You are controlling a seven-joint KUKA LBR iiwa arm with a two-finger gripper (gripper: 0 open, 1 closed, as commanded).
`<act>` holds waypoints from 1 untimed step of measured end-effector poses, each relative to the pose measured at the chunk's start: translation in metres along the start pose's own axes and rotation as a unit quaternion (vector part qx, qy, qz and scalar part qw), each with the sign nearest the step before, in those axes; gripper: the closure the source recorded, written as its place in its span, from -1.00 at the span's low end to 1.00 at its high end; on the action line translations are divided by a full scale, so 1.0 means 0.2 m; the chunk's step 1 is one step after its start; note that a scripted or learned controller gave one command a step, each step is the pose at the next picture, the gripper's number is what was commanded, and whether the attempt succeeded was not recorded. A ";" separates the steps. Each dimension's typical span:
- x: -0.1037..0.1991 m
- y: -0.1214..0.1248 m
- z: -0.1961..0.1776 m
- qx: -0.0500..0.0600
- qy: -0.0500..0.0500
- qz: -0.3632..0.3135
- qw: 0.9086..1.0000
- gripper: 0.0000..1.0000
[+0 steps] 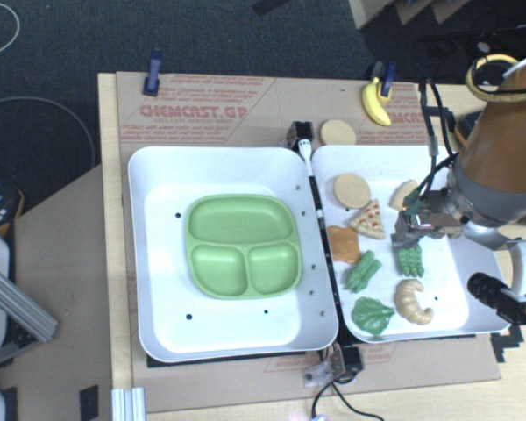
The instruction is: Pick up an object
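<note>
Fingers [409, 237] over ridged green toy [410, 260] — curved croissant [412, 301] beside (glossy).

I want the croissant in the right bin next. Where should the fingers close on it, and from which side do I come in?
Grip the croissant across its thick middle, coming straight down from above. It lies flat on the floor of the right bin, curved like a crescent, so the tapered ends would likely slip. There is open floor to its right, while the green leafy piece sits close on its left.

Around the two bins
A yellow banana [376, 103] and a blue clamp [152, 72] lie on the brown board [210, 103]; a green divided tray [243, 244] sits in the left bin [158, 305].
</note>
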State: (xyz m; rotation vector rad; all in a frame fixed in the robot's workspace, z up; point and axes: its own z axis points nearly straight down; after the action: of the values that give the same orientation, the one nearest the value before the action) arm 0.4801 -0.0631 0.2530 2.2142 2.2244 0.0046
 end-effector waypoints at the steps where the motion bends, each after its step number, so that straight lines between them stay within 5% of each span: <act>1: 0.21 0.00 -0.04 0.001 0.000 0.000 1.000 1.00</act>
State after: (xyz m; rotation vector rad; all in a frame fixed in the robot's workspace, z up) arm 0.4799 -0.0205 0.2620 2.2143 2.2261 0.0040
